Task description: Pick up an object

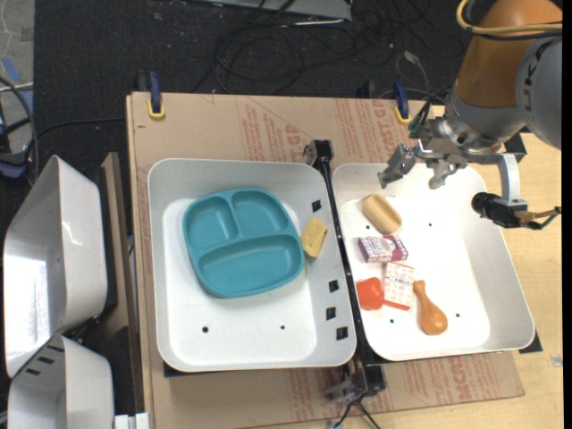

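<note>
The hand (416, 170) is seen spread open with nothing between its fingers, poised over the right bin's (500, 280) upper edge. Just below it, a tan bread roll (382, 213) is lying in that bin, untouched. A teal divided plate (241, 241) is seated in the left bin (170, 266).

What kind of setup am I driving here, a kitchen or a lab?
Most likely a robotics lab bench, not a kitchen: two white bins clamped to a cardboard-covered bench, loose cables on the dark floor, and toy items such as a teal divided plate and a toy drumstick.
</note>
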Motion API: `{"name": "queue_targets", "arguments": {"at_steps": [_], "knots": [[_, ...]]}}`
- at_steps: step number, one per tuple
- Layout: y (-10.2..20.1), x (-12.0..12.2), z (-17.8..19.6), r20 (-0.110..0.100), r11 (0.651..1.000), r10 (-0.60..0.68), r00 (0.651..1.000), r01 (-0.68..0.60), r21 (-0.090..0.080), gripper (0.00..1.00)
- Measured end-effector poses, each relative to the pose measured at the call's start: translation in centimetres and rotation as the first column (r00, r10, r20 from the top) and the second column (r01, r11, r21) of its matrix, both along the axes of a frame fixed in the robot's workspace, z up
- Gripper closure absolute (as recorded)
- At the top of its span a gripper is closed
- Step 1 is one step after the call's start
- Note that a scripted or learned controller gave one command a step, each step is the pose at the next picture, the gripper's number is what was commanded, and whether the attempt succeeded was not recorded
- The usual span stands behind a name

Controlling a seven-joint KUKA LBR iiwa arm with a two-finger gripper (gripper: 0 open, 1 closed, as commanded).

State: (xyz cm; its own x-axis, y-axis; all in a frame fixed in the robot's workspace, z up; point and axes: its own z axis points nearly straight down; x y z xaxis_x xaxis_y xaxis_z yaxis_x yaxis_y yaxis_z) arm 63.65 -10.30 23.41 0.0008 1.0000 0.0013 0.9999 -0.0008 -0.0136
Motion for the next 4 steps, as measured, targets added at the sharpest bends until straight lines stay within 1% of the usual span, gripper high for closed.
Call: {"name": "queue_targets", "arguments": {"at_steps": [1,2,3,4], "knots": [[0.0,0.2,0.8,0.013,1.0,0.002,1.0,-0.002,-0.001,0.0],[0.0,-0.6,-5.2,0.008,1.0,-0.001,1.0,0.001,-0.001,0.0],[0.9,-1.0,-11.0,0.009,1.0,0.002,1.0,-0.002,-0.001,0.0],[0.8,-0.8,-14.0,0.018,1.0,-0.001,1.0,0.001,-0.006,0.0]]}}
